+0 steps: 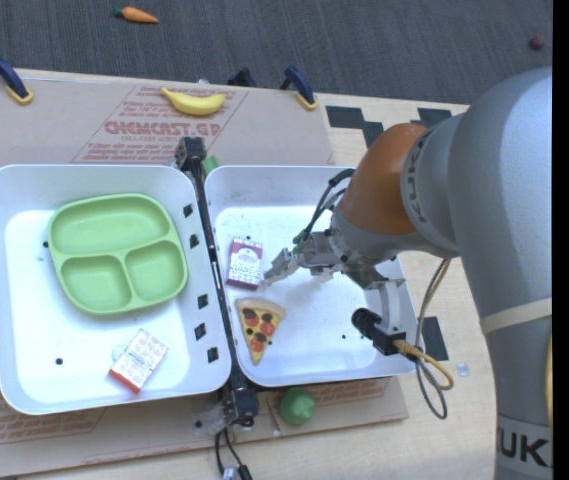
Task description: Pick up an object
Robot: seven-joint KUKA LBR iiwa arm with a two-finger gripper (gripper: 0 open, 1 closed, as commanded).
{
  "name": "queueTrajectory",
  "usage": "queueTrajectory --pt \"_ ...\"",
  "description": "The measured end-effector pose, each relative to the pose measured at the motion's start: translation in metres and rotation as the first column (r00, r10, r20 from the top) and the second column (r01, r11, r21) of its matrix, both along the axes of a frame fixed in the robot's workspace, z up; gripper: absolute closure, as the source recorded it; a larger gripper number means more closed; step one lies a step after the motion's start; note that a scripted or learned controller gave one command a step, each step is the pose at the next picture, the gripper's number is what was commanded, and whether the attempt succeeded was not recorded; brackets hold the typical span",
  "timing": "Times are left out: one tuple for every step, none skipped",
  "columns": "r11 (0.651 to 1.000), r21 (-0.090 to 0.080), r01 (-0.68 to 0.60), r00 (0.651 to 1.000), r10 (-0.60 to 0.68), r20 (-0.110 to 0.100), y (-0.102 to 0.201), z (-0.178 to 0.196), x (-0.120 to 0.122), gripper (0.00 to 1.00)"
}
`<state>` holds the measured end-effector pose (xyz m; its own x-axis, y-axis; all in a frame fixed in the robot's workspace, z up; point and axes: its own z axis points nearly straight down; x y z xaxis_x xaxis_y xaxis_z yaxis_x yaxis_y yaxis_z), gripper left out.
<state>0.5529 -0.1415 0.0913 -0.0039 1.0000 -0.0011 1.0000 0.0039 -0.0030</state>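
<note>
My fingers (282, 265) hang low in the right bin (294, 183), just beside the small purple packet (245, 263); I cannot tell their spread. Approaching slantwise, I may nudge it onto the pizza slice (257, 328) instead of gripping.

1. Bins (24, 368): white.
2. Tray (116, 252): pale green.
3. Pizza (258, 328): yellow, red and dark spots.
4. Banana (194, 99): yellow.
5. Ball (297, 405): green.
6. Carrot (138, 14): orange.
7. Arm (484, 198): grey, orange band.
8. Clamps (11, 78): blue, yellow-tipped.
</note>
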Motion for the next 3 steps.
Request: queueTrajectory --pt "1.000 0.002 -0.001 1.000 0.001 0.002 -0.045 0.001 0.060 0.00" --pt "1.000 0.002 -0.002 1.000 0.002 0.002 -0.069 0.001 0.104 0.00" --pt "1.000 0.003 -0.008 1.000 0.008 0.001 -0.067 0.012 0.105 1.00"
